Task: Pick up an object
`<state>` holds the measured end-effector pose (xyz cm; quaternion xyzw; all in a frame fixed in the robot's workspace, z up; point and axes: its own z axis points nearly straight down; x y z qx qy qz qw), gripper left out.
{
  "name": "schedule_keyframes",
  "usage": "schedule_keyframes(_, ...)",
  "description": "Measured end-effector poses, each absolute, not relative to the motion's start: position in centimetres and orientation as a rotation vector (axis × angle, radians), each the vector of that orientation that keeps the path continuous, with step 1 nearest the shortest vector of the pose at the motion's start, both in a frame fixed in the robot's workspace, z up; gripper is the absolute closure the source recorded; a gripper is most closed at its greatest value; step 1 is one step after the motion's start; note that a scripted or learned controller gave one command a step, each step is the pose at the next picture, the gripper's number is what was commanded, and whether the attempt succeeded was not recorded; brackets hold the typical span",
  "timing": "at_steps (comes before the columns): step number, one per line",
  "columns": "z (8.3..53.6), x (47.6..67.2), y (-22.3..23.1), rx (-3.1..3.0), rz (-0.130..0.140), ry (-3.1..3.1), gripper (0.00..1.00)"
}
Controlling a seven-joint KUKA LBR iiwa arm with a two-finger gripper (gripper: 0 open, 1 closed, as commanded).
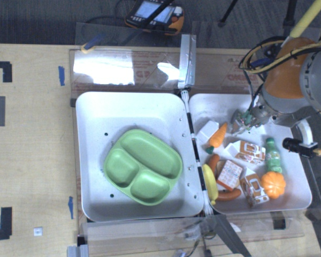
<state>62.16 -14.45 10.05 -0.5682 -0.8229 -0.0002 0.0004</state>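
Observation:
The right bin [203, 105] holds a heap of toy food. An orange carrot [218, 135] lies near its left wall beside a small white block [207, 128]. In the middle and front of the heap are three printed cartons [230, 174], next to a green bottle [273, 157] and an orange pumpkin [273, 183]. A yellow banana [209, 182] lies along the left wall. My gripper [245, 119] hangs over the back middle of this bin, just right of the carrot's tip and above the cartons. Nothing shows in its grasp.
The left bin [91, 111] carries a green divided plate [143, 166]. A red sausage [228, 195] lies at the front of the right bin. A metal divider [186, 63] stands behind the bins, and cables [259, 58] hang near the arm.

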Motion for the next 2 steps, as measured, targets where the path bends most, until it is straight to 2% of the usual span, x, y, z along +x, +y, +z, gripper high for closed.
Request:
schedule_keyframes(1, 21.1, 64.0, -8.7, -1.624, -0.002, -2.693, 1.00)
schedule_keyframes(2, 21.1, 59.4, -3.2, -1.126, -0.002, -2.934, 1.00)
